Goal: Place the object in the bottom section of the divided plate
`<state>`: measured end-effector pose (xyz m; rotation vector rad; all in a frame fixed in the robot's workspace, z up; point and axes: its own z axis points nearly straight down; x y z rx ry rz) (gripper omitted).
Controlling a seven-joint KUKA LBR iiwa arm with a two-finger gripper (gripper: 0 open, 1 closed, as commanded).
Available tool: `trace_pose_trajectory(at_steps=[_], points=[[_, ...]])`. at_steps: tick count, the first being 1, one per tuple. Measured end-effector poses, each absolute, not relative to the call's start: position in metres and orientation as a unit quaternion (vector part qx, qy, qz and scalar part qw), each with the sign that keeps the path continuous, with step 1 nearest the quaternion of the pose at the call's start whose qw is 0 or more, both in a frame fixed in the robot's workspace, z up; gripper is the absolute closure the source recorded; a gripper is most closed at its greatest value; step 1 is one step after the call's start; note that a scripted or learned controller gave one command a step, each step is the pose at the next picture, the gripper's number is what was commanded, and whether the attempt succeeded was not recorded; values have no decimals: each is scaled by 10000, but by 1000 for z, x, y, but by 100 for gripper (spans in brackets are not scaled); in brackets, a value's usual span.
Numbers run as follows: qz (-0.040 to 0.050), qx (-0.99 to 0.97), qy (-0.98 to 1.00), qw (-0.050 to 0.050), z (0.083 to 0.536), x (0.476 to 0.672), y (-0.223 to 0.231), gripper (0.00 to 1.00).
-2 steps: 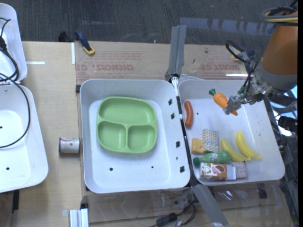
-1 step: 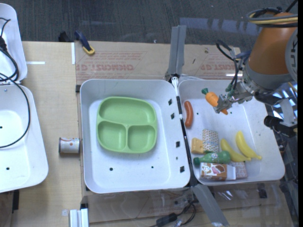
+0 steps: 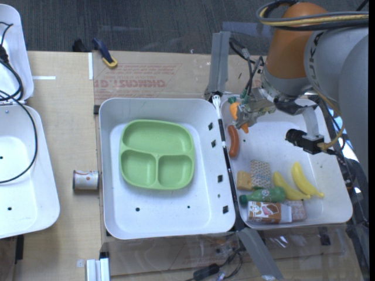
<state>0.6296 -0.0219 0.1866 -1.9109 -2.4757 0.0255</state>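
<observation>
The arm (image 3: 328,45) reaches in from the right and hangs over the top left corner of the right bin (image 3: 328,212). Its tool (image 3: 245,115) sits low there, close to the wall the two bins share. Something small and orange (image 3: 235,109) shows right at the tool, but the fingers are lost in cables and clutter, so it cannot be told whether they are spread, pressed together or pinching that piece.

Just below the tool lies a sausage (image 3: 233,141) along the bin's left wall. Further down are a waffle (image 3: 260,171), a bottle (image 3: 265,195), a packet (image 3: 275,212) and two bananas (image 3: 297,181). Which of these is the task's object is not certain; the orange piece at the tool is the likeliest.

The plate (image 3: 157,154) lies in the left bin (image 3: 158,221), green, with one wide section at its top and two smaller ones along its bottom edge. All three look bare, so nothing has been placed yet.

The step in hand appears to be the pick, in the right bin. If the grasp has taken, the next move calls for a lift clear of the shared wall, a carry leftward across it, and a descent over the plate's lower half. The divider between the two lower sections leaves little room, so the release should be centred on one of them.

On the worktop left of the bin lies a small can (image 3: 86,180).
</observation>
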Motion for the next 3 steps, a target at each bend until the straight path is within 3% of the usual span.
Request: trace_pose_trajectory(at_steps=[1, 2, 3], points=[[13, -4890, -8723, 8, 190, 635, 62, 100], [14, -5300, -8480, 5, 184, 629, 117, 100], [14, -5299, -8481, 4, 184, 629, 117, 0]])
